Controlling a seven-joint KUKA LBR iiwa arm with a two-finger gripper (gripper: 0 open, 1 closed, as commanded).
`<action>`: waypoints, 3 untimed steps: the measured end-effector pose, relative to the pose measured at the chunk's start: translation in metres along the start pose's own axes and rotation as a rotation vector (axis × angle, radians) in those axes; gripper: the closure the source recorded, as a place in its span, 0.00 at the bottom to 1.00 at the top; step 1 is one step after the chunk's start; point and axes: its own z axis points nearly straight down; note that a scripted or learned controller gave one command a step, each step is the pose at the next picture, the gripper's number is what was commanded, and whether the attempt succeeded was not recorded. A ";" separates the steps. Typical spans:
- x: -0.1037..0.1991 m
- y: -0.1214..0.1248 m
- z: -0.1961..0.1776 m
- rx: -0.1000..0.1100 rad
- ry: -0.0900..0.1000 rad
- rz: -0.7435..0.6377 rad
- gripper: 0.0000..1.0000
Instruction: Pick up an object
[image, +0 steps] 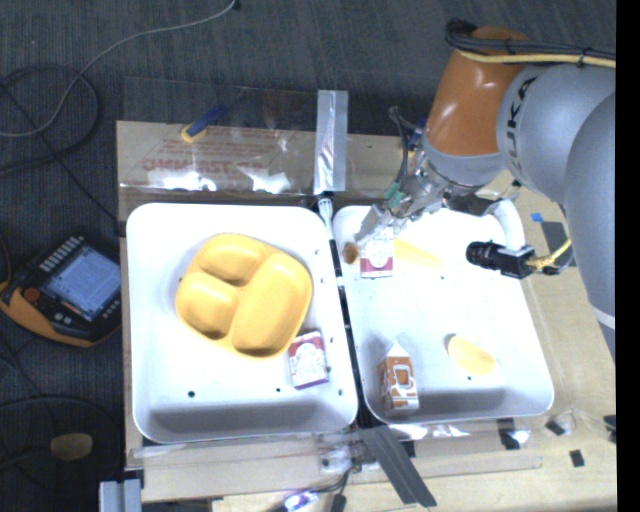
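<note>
My gripper (380, 228) hangs low over the far left corner of the right bin (520, 330). Directly under its tip sits a small pink and white carton (376, 262), touching or nearly touching it. A small brown item (351, 252) lies just left of that carton. Beside them lies a flat pale yellow piece (417, 253). Nearer the front of this bin stand an orange carton (398, 384) and a yellow oval piece (470, 354). The left bin (160, 400) holds a big yellow lumpy object (243, 293) and another pink carton (308, 360).
The raised divider (340, 310) between the two bins runs just left of the gripper. A black fitting with a cable (500, 257) juts over the right bin's far side. A clear plastic bag (230, 150) lies behind the bins. A handheld pendant (70, 290) rests on the floor at left.
</note>
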 end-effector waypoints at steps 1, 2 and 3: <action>-0.048 0.010 -0.031 -0.001 -0.004 -0.237 1.00; -0.029 -0.057 -0.024 0.000 -0.003 -0.229 1.00; -0.001 -0.034 0.005 0.001 0.002 0.089 1.00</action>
